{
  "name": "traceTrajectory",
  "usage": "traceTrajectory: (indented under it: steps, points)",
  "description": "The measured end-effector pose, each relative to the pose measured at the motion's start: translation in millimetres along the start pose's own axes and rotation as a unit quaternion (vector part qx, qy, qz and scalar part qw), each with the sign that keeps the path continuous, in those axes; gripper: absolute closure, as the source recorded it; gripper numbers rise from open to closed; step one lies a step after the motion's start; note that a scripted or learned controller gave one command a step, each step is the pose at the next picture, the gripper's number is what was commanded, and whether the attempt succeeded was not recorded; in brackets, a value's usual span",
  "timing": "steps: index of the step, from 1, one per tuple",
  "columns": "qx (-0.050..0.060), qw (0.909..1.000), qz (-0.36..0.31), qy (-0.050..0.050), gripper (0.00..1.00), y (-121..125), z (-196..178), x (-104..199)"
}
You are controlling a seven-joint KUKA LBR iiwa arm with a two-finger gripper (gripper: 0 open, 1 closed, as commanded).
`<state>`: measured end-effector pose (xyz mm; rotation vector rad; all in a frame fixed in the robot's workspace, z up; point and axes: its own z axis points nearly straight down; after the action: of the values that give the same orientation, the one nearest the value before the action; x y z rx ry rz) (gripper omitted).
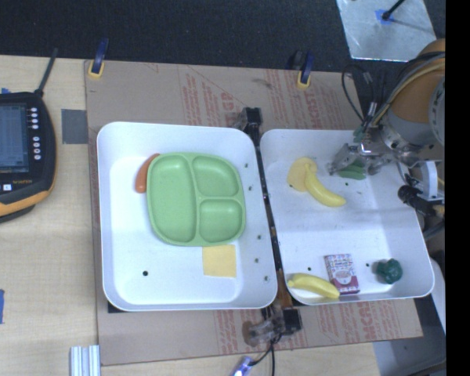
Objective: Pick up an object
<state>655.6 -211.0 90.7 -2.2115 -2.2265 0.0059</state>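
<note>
Two shallow white bins are seen side by side on a surface covered with brown cardboard (180,92), which is held down by clamps along the far edge. The left white bin (117,210) carries a pale green divided plastic plate (196,198), with an orange-red object (143,172) partly tucked under its left rim and a flat yellow square slice (220,261) just below it.

The right white bin (376,233) holds the loose things from which one is to be picked: a yellow banana-shaped toy (323,189) lying against a pale yellow flat piece (301,172) near the far left part, a second yellow banana (313,287) at the near edge, a small red and white carton (341,273) touching it, and a dark green lumpy item (388,270) in the near right corner.

The tool (359,161) is lowered into the far right part of this bin, reaching in from the right. A small green object (351,171) is seen at its tips, so this is judged to be the chosen target. How far the tool is open, and whether the green object is actually gripped or merely lies beneath it, cannot be told from this slanted view.

A handheld control pendant (12,151) rests on the surface at the far left, well apart from the bins
</note>
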Motion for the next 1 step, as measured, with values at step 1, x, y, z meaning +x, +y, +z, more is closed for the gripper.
traceTrajectory:
  steps: [1]
  points:
    - [-0.003, 1.0000, -0.002, -0.001, 1.00, 3.0, -16.7, -1.3]
